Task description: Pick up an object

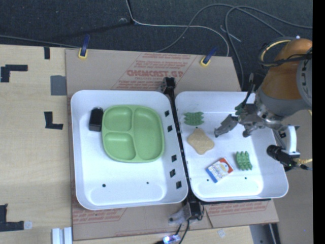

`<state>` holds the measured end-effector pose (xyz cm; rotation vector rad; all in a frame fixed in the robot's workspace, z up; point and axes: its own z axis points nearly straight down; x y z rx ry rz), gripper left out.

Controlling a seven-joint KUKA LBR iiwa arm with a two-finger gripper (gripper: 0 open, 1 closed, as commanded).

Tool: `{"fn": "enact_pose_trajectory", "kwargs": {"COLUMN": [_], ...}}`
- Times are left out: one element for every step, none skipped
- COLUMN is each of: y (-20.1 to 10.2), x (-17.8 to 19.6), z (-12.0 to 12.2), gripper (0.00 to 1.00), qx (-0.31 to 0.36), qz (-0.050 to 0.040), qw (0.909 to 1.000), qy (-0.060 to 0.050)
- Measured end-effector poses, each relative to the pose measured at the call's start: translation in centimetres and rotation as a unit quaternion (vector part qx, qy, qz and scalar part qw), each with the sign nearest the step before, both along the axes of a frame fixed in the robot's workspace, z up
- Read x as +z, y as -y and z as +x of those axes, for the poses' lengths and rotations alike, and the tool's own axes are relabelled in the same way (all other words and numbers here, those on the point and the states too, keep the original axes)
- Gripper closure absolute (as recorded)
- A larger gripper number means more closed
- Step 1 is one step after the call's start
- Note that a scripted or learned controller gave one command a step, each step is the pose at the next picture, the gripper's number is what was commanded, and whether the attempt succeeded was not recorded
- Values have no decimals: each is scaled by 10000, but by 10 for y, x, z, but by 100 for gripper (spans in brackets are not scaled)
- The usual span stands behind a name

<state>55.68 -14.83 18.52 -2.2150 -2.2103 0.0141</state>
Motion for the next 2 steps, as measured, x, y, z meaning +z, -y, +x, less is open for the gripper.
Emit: {"fn": "enact_pose_trajectory", "kwargs": {"y": [0, -7], "x": [7, -46], "z": [3, 11], "gripper": [0, 0], "qx": [17, 19], "qz": [-10, -10], "qw": [10000, 10000], "qy": [67, 45]}}
